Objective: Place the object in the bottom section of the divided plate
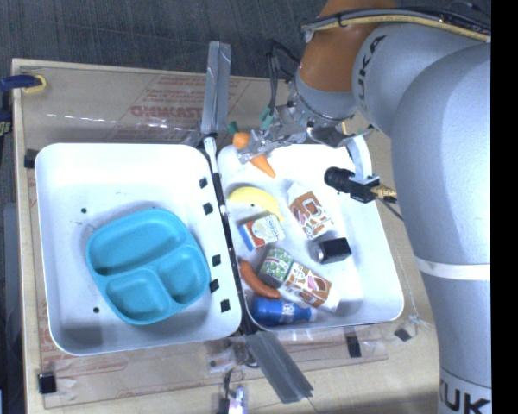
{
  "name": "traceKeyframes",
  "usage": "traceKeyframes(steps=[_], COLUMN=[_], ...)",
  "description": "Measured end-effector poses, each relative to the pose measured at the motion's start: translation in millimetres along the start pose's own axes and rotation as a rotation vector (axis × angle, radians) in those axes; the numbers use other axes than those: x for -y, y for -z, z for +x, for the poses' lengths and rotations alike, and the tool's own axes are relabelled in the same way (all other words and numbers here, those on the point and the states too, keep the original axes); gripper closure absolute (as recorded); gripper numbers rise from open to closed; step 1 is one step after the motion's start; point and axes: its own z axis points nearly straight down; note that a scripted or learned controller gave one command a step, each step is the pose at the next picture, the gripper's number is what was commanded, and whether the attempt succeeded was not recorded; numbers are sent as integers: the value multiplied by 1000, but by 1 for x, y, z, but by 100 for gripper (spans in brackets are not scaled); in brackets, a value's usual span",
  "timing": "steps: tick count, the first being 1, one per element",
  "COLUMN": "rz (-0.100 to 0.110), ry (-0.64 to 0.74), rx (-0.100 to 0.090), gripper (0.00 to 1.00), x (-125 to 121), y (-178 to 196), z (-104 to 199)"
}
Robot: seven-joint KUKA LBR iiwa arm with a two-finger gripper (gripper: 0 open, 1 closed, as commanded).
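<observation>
The divided plate (pixel 147 266) is light blue and lies flat in the left bin (pixel 60 179), with its three sections free of things. All places below are given from this plate. The right bin (pixel 375 231) is just beside the left one, to the right of the plate, and it holds the loose things. Nearest to the plate, just past the wall between the bins, there is a yellow banana (pixel 253 200), and under it a small carton (pixel 261 230) with red and white print. Lower, still on the plate's right, a red-orange sausage-like piece (pixel 254 276) lies next to a green-labelled can (pixel 276 264), and a blue bottle (pixel 283 311) lies on its side at the near wall of that bin. Further right of the plate are a brown and white packet (pixel 311 213), a small black block (pixel 333 249) and a printed pouch (pixel 309 286). An orange carrot (pixel 262 165) lies up and to the right of the plate, at the far end of the right bin. The gripper (pixel 272 136) hangs above this carrot, well apart from the plate. Its fingers are too small and tangled with cables here, so I cannot tell if they are apart or closed, or if they have something between them.
</observation>
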Motion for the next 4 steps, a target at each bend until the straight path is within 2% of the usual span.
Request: traceKeyframes(steps=[1,2,3,4], rz=[0,1,2,2], ry=[54,-20,-117,-118], rx=[0,1,1,1], gripper=[100,100,100,0], x=[29,21,33,33], y=[-16,-1,-23,-23], z=[57,146,184,183])
